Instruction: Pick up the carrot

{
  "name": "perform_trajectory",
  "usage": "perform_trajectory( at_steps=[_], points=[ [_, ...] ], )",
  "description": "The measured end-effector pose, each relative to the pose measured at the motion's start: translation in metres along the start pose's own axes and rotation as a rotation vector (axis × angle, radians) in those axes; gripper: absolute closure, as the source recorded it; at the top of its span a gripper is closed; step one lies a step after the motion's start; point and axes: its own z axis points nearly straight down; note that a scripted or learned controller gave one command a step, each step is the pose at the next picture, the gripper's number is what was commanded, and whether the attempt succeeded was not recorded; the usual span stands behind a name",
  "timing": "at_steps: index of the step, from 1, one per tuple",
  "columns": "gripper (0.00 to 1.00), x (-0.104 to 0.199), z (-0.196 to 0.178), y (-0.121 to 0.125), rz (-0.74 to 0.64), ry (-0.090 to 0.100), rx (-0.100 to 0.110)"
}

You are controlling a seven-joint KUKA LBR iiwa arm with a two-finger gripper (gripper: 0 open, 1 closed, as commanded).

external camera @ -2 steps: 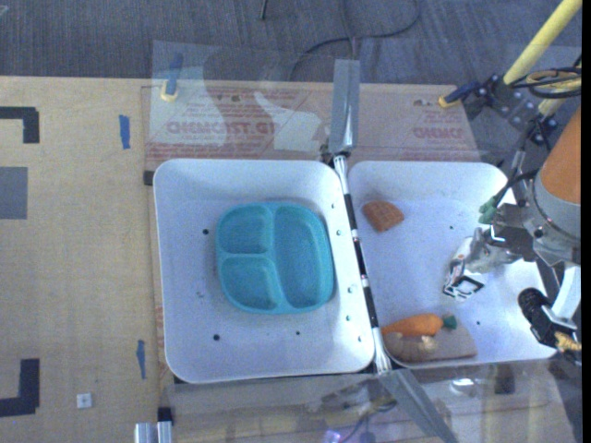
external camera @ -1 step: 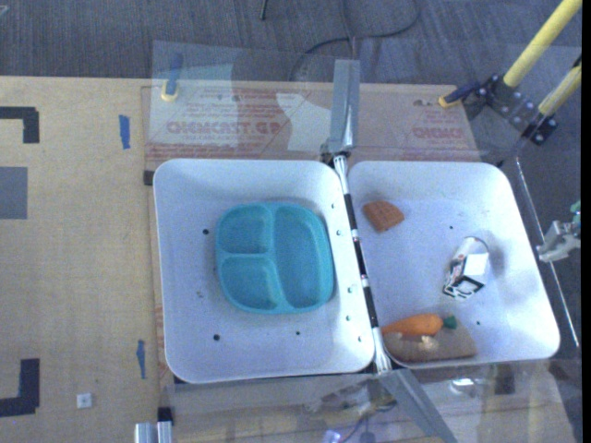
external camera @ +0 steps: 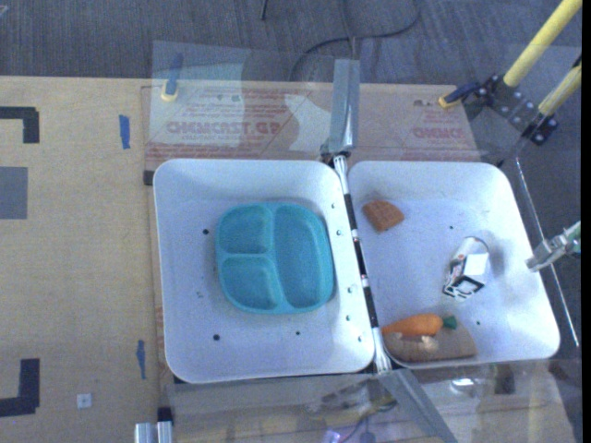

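Step in hand is judged as pre-approach: the carrot (external camera: 415,325) is not yet grasped. It is seen lying flat in the right bin (external camera: 517,206), near the front-left corner, green tip pointing right, touching a brown slab-like item (external camera: 441,345) just in front of it. A part of the arm (external camera: 557,247) is seen at the right bin's right rim, well apart from the carrot. The pincer's opening cannot be told from this view; nothing is seen held.

Also noted: a small white-and-black object (external camera: 468,272) mid-bin, a brown lump (external camera: 382,214) near the divider, a teal compartment plate (external camera: 275,257) in the left bin (external camera: 180,247).

Next move calls for travel across to the front-left corner, alignment across the carrot's short axis, and a descent clear of the brown slab and bin wall.
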Motion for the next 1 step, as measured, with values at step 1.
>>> perform_trajectory(
  at_steps=[1],
  points=[
    [1.00, -0.0002, 0.0067, 0.0002, -0.402, -0.001, -0.001]
  ],
)
